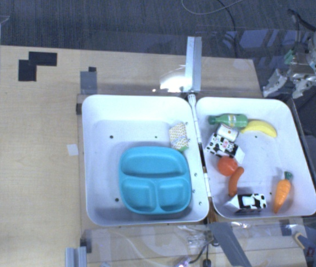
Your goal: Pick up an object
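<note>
The right bin (pixel 300 143) holds a green bottle (pixel 228 119), a yellow banana (pixel 260 128), a black-and-white cow-patterned box (pixel 222 142), a red-orange ball (pixel 227 166), an orange sausage shape (pixel 235 181), a carrot (pixel 282 191) and a small black-and-white toy (pixel 252 201). My gripper (pixel 287 85) hangs at the upper right, past the back edge of the right bin and above the bench. Its fingers (pixel 273 83) are spread, open, with nothing between them. It is well clear of every object.
The left bin (pixel 99 149) holds a blue divided plate (pixel 155 178) and a small patterned pouch (pixel 178 136) near the divider. A metal post (pixel 193 63) stands behind the seam between the bins. A cable (pixel 219 4) lies on the floor behind the bench.
</note>
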You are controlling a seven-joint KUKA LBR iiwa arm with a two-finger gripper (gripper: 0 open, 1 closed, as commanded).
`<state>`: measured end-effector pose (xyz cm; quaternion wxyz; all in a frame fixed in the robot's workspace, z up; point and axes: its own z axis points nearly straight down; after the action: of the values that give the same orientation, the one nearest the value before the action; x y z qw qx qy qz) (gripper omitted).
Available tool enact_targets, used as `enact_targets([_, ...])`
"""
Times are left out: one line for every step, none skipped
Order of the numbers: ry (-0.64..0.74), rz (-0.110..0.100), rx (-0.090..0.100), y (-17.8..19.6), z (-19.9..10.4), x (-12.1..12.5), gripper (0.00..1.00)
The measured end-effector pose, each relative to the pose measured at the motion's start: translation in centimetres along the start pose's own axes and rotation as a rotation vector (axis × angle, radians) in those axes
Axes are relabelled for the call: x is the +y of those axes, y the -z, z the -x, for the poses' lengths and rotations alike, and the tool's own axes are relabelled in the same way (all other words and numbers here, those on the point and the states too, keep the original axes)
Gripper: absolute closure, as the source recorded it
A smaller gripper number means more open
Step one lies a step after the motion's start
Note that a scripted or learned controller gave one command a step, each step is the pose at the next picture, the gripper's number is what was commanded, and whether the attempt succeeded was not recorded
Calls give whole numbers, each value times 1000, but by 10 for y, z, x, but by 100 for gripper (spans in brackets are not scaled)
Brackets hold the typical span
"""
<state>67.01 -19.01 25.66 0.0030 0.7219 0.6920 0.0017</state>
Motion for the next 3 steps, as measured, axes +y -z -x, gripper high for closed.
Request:
enact_targets([29, 13, -1, -134, -8, 3, 0])
enact_targets([71, 32, -1, -150, 7, -31, 0])
enact_targets([41, 3, 1, -167, 18, -80, 0])
